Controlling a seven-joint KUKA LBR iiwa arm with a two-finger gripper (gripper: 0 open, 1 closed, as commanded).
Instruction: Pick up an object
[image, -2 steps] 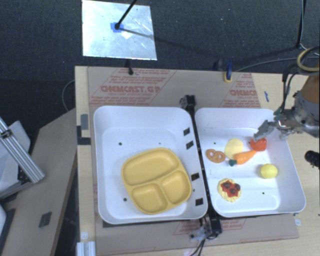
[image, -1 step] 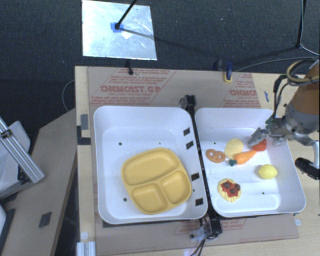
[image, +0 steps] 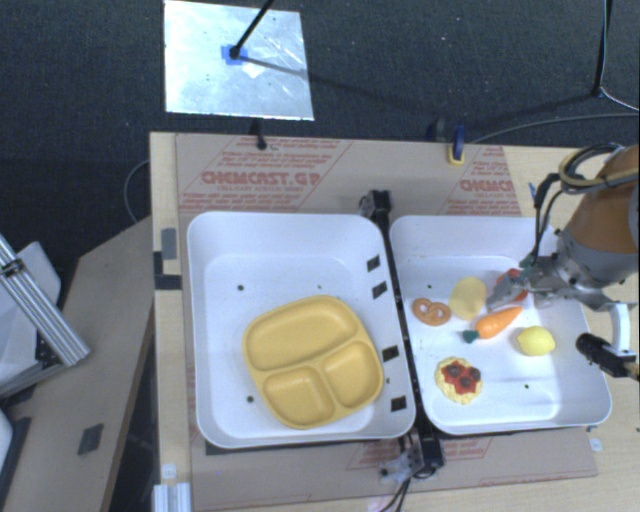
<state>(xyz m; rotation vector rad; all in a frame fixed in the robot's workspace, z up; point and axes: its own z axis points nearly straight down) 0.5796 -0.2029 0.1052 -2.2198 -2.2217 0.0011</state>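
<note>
The gripper sits low in the right bin, at the right side of the frame, and its tip is just above the carrot and right beside the pale yellow round toy. I cannot tell if it is squeezed or let go, because it is too small and blurry to see. The toys here are packed close: the pretzel lies just left of the pale toy, the lemon is just right of the carrot, and the little pizza sits lower down by itself. That crowding is the trouble (two toys could get bumped at once). I think the gripper might push the carrot sideways, or nip only its edge so it slips out when lifted. The yellow tray in the left bin is well apart and safe
</note>
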